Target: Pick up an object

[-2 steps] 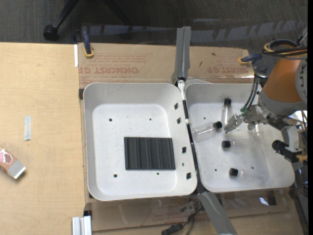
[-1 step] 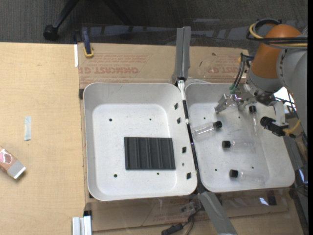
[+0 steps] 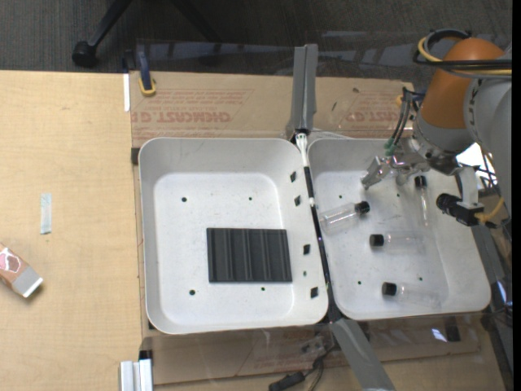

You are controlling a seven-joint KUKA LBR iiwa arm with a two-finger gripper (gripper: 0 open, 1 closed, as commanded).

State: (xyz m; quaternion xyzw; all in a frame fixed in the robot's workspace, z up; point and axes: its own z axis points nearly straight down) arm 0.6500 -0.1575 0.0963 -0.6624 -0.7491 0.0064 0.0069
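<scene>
Over the right-hand bin [image 3: 460, 296] the arm [image 3: 456, 96] comes in from the right, its orange band turned toward the camera and the grey wrist bent down and to the left, so that the gripper [image 3: 389, 169] hangs above the bin's upper part, near the back wall. Whether it touches the floor there cannot be told. Cables loop off the wrist on the right side. Nothing shows between the gripper's metal parts. In that same bin lie several small clear vials with black caps: one vial [image 3: 342, 214] lies on its side near the divider, just below and to the left of the gripper; a second [image 3: 387, 239] sits near the middle of the bin; a third [image 3: 403, 288] lies toward the front wall. All three are apart from the gripper. The left bin [image 3: 163, 300] holds a dark ribbed rectangular tray [image 3: 249, 255] lying flat near its middle. On the wooden bench [image 3: 65, 137] to the left lie two small items, well away from both bins.
</scene>
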